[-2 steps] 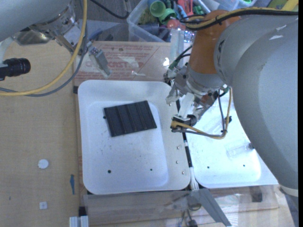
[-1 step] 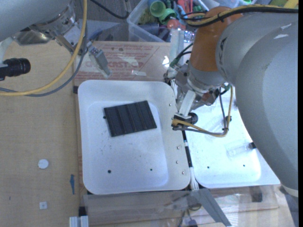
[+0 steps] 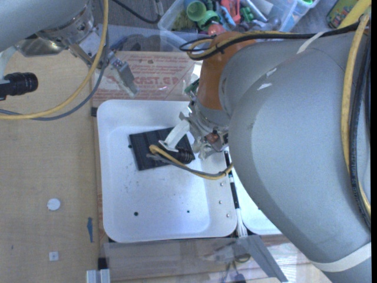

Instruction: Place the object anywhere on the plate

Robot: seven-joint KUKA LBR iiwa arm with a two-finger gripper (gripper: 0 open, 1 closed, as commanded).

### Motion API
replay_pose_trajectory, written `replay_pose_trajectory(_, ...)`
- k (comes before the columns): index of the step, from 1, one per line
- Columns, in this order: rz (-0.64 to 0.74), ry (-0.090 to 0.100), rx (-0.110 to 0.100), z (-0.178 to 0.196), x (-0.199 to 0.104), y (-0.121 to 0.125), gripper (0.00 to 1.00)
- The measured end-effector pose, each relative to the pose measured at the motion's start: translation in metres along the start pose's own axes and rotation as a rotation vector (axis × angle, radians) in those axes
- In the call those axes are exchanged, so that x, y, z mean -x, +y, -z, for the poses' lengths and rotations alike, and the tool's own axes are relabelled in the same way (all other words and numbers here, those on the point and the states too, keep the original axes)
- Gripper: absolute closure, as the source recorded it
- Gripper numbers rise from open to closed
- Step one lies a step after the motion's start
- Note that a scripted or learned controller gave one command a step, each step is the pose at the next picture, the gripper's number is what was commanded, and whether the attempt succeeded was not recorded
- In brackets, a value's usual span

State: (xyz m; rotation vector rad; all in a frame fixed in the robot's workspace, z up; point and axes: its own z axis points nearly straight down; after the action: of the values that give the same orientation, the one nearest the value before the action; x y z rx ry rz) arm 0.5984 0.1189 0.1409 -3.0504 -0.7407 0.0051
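A flat black square plate lies tilted in the upper middle of the left white bin. My gripper hangs over the plate's right edge, at the bin's right side. The orange-banded wrist and the grey arm come down on it from the right. The wrist and its fittings cover the gripper's tip and the plate's right end. I see no separate object on the plate's visible part or on the bin floor.
The arm's grey bulk covers most of the right bin, of which a corner shows. A printed cardboard sheet lies behind the left bin, and a clear box of coloured toys stands at the back.
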Motion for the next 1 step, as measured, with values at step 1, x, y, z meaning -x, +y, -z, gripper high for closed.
replay_pose_trajectory(1, -0.001, 0.001, 0.000, 0.0000, 0.0001, 0.0006, 0.00)
